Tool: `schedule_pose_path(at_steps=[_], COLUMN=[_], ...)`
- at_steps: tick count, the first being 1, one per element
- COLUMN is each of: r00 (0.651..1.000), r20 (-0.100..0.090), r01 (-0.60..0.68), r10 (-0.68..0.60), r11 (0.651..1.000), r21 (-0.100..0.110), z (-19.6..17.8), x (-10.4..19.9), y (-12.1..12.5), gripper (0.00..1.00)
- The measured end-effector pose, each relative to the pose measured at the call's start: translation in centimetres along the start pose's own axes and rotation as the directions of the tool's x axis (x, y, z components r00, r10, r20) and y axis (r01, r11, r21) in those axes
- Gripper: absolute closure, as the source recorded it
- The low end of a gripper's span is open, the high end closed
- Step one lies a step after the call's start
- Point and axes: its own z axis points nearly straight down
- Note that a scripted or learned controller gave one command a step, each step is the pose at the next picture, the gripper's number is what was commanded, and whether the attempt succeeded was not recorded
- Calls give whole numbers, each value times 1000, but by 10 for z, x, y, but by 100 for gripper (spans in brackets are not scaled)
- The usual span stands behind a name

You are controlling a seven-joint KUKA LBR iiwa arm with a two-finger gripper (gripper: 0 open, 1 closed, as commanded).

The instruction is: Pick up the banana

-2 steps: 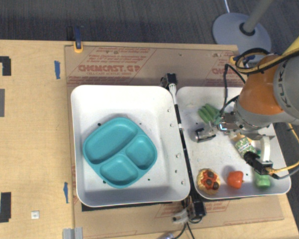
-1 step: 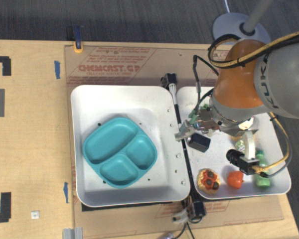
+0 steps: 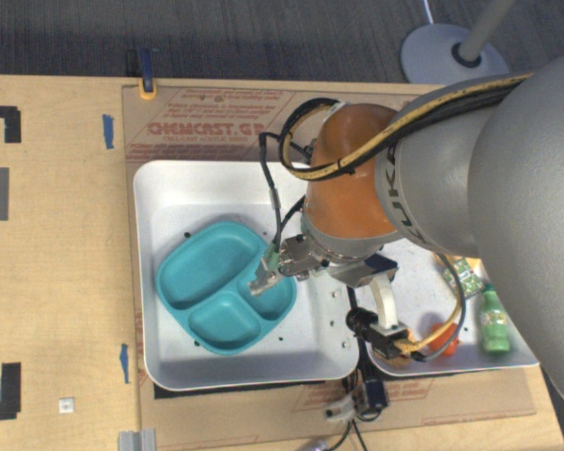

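Evidently gripper (image 3: pixel 266 278) hangs over the teal tray's (image 3: pixel 207 271) right edge, left bin (image 3: pixel 174 195).
Banana's bearing and long axis: cannot tell under the arm (image 3: pixel 508 186); gripper spread or closed, cannot tell.

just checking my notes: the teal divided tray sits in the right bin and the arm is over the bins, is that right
Not quite. The camera view shows the teal divided tray lying in the left bin, not the right bin. The rest holds: the arm does hang over the bins, with its claw at the tray's right edge.

teal dish (image 3: pixel 221 285) occupying left bin (image 3: pixel 160 191) centre, bare floor along its walls
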Motion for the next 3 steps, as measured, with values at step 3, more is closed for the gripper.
schedule_pose_path(at_steps=[3], r00=[891], r20=[4], r01=[-455], r10=[454], r11=[891], r21=[6], z=[55], x=[80], y=[15], gripper=[0])
